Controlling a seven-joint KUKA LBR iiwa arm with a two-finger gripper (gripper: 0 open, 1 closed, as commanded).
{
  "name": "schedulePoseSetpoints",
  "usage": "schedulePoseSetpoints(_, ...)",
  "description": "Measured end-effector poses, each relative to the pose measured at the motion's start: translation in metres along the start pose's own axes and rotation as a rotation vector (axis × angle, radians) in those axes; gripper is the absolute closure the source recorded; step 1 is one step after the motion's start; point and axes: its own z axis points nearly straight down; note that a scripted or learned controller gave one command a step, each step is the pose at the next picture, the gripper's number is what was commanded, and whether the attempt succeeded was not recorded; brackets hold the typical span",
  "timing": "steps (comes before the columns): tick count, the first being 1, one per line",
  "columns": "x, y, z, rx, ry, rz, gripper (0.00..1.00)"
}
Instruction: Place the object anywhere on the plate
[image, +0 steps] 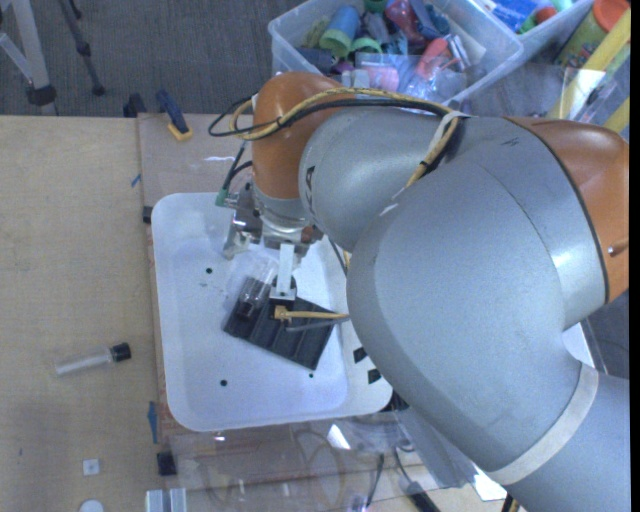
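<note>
- Camera view gives no sure sighting of the object: I cannot tell which thing is meant or where it lies. The plate is hidden too, probably under the arm toward 3 o'clock.
- The end effector (265, 260) hangs low over the left white bin (190, 385), a little toward 12 o'clock of the bin's middle. I cannot tell whether it is apart, together or clamped on anything.
- A few small dark specks (222, 382) dot the bin floor toward 7 o'clock.
- The grey arm (480, 290) sweeps in from 3 o'clock and covers the bin's right side and whatever lies beyond it.
- On the tabletop (60, 250), a small capped tube (90, 360) lies at 9 o'clock of the bin, well apart from it. A clear tub (300, 40) of bright toys stands at 12 o'clock.
- Likely risks:
  - Nothing confirms a grasp, so a carry toward the plate may arrive with nothing held.
  - With the plate out of sight, a release could land off it.
  - Being this low, the end effector could scrape the bin floor or catch its wall if it travels sideways.
</note>
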Motion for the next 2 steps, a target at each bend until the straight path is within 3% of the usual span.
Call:
schedulePoseSetpoints(1,0.028,-0.006,-0.001,-0.004,0.001,0.279,0.00)
schedulePoseSetpoints(2,0.029,-0.007,-0.168,-0.005,0.002,-0.110,0.00)
